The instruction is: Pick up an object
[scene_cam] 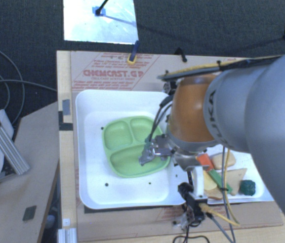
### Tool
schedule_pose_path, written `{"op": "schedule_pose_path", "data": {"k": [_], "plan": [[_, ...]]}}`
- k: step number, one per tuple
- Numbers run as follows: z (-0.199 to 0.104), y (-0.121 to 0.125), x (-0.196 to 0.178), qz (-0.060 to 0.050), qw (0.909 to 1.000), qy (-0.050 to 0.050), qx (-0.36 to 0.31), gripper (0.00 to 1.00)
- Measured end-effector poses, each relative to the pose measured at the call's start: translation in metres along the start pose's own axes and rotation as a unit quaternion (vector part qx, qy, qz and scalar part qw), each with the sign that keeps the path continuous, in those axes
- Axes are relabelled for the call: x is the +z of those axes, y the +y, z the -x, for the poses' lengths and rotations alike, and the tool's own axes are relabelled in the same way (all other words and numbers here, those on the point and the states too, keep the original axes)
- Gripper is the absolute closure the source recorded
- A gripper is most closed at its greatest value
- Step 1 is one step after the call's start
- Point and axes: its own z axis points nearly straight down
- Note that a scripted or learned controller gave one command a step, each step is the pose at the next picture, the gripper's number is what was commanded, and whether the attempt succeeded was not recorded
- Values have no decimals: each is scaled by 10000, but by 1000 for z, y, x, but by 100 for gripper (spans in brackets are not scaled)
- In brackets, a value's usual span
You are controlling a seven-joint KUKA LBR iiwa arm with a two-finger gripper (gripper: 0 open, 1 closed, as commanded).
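Left bin (89, 151): a green divided plate (127, 143) lies flat near its middle, with the gripper (150, 155) low over the plate's right edge; whether its fingers are apart or together cannot be told. The grey arm (253, 105) with its orange band (190, 110) enters from the right. Right bin (263, 199): an orange piece (204, 160), tan pieces (233, 176) and a dark green lump (248, 187) lie clustered beneath the arm.

Light green tray (127, 140), white bin (94, 115), dark green toy (247, 187)
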Motion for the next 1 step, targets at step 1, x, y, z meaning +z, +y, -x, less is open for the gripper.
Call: {"op": "schedule_pose_path", "data": {"k": [1], "plan": [[-60, 57, 18, 72, 10000, 8, -8, 0]]}}
